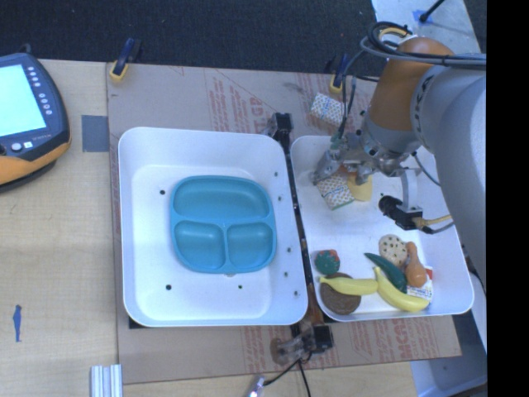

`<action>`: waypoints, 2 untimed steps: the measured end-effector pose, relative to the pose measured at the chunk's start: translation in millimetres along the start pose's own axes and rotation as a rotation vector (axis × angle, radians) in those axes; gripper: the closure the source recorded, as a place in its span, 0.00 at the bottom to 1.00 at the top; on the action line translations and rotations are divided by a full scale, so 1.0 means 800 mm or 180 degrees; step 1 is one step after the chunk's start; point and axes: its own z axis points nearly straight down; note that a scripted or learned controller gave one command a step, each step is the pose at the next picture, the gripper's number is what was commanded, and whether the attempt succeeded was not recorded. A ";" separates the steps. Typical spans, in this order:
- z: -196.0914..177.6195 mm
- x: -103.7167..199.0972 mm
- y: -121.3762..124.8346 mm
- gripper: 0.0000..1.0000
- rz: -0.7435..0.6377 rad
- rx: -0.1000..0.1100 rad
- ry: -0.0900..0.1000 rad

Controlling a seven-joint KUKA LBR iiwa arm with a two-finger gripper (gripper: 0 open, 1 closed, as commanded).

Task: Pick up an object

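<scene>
My gripper [347,170] hangs over the far part of the right bin [442,240], below the arm's orange band. Directly under it lie a small checked block [335,191] and a yellow piece [360,190], side by side; whether either one is held cannot be made out. At the bin's near end sit two yellow bananas [350,286], a green pepper [386,270], an orange carrot-like piece [416,268], a speckled cookie [391,246], a brown round piece [339,302] and a red and green ball [327,261].
The left bin [140,222] holds a blue divided plate [221,223]. Another checked block [326,107] lies on the bench behind the right bin. A tablet-like pendant [25,114] rests at the far left. A black cable end [402,212] hangs beside the gripper.
</scene>
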 end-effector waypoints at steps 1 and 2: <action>0.000 0.005 0.000 0.00 -0.0001 0.0004 0.0002; 0.000 0.009 0.000 0.00 -0.0001 0.0008 0.0003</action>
